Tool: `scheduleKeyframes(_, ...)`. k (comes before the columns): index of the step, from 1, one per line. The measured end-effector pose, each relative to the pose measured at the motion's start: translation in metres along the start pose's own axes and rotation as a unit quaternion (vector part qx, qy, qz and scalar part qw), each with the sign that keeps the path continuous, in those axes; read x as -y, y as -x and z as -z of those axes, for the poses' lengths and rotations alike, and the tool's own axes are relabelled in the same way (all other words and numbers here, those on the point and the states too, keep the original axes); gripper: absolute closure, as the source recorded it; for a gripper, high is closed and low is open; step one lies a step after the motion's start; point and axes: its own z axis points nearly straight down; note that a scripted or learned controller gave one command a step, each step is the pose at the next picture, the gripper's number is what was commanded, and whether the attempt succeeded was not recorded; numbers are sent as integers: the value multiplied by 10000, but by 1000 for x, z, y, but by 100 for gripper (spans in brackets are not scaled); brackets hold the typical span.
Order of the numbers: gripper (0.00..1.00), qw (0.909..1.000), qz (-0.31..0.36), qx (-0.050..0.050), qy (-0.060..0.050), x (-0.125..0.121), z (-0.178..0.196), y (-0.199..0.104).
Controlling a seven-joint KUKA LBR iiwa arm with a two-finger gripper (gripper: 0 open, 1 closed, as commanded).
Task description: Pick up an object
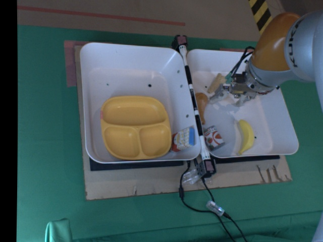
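Note:
The right bin (280, 120) holds a yellow banana (246, 136) near its front, a small red and white can (214, 137) at the front left, an orange rounded item (202, 103) against the left wall, and a tan stick-shaped piece (218, 82) further back. My gripper (228, 96) hangs low over the middle of this bin, just right of the tan piece and the orange item. Its fingers stand open with nothing between them. The banana lies apart from it, toward the front.
The left bin (126, 64) holds a yellow divided plate (135, 126) and a small colourful carton (184, 137) at its front right corner. A black divider bar (194, 105) runs between the bins. Cables (212, 205) trail over the green mat in front.

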Motion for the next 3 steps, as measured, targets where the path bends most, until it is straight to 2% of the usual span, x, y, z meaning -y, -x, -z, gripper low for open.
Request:
scheduleKeyframes(1,0,10000,0,0,0,0,0,0)
scheduleKeyframes(2,0,10000,-2,6,8,31,1,22)
scheduleKeyframes(3,0,10000,1,8,20,52,1,35)
